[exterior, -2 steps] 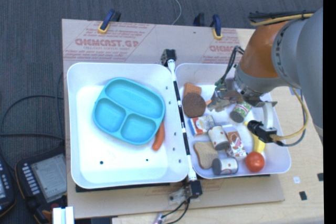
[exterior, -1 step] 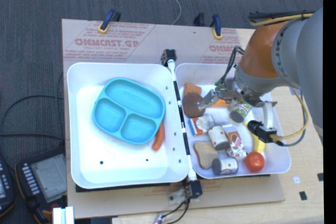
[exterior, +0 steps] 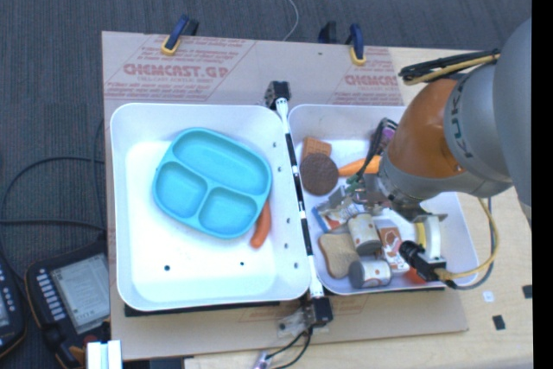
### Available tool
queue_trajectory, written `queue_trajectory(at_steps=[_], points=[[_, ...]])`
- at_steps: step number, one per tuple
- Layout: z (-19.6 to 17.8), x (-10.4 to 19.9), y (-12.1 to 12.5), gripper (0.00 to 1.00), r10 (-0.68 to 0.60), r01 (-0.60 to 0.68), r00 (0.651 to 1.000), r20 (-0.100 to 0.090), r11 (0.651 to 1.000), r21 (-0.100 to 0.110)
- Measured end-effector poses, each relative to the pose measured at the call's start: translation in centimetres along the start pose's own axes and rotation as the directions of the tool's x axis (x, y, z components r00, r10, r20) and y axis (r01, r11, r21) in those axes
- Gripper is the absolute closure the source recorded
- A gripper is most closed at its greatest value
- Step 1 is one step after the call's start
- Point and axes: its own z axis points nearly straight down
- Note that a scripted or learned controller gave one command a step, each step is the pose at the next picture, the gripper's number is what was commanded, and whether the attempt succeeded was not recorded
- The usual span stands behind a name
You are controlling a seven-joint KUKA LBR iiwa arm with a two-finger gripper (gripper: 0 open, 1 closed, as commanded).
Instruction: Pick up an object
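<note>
My gripper [exterior: 359, 201] reaches down into the right bin [exterior: 467, 246], in among a pile of small toy foods. Under and around it lie a brown round cookie [exterior: 319, 175], an orange carrot piece [exterior: 352, 168], a slice of toast [exterior: 335, 251], and two small cylinders [exterior: 364, 233] [exterior: 370, 273]. The arm's orange band and grey wrist cover the gripper from above. I cannot make out anything between the fingers.
The left bin [exterior: 138, 272] holds a blue three-compartment plate [exterior: 212, 182] and an orange carrot [exterior: 261, 226] beside its right edge. A divider rail [exterior: 292, 177] runs between the bins. Clamps hold the cardboard base at the back.
</note>
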Motion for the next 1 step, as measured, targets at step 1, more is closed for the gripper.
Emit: queue_trajectory(at_steps=[1], points=[[-1.23,-0.13,0.20,1.00,0.001,-0.001,1.000,0.001,1.000,-0.004]])
